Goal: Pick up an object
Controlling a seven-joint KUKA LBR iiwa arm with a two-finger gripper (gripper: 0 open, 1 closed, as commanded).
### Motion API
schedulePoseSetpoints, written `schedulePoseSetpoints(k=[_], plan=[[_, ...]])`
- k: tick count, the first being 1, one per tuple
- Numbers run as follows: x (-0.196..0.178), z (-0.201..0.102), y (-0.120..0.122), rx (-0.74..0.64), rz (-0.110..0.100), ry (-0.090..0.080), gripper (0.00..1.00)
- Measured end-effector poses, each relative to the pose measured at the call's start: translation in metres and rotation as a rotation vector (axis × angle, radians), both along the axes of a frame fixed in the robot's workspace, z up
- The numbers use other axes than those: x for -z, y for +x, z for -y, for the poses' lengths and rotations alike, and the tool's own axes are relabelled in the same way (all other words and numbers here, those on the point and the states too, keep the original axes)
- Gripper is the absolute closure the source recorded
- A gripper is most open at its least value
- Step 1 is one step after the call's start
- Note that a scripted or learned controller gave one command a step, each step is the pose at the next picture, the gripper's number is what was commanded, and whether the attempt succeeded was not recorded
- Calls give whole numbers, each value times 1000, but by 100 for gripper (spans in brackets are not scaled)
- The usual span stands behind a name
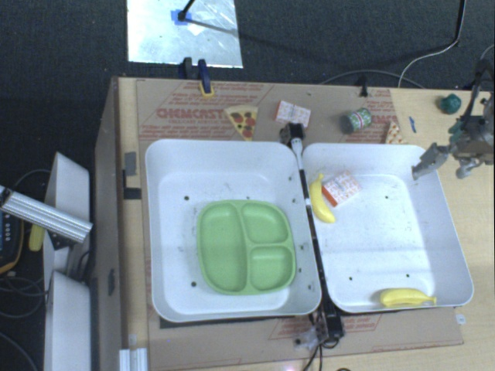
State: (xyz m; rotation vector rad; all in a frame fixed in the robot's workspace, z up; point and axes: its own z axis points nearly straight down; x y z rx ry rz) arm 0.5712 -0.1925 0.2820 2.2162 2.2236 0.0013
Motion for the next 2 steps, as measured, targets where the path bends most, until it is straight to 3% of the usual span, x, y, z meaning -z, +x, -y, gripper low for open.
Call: schedulePoseSetpoints(k=[1, 2], plan=[[72, -62, 30, -1, -2, 2, 0], [147, -97, 57, -1, -3, 2, 0]])
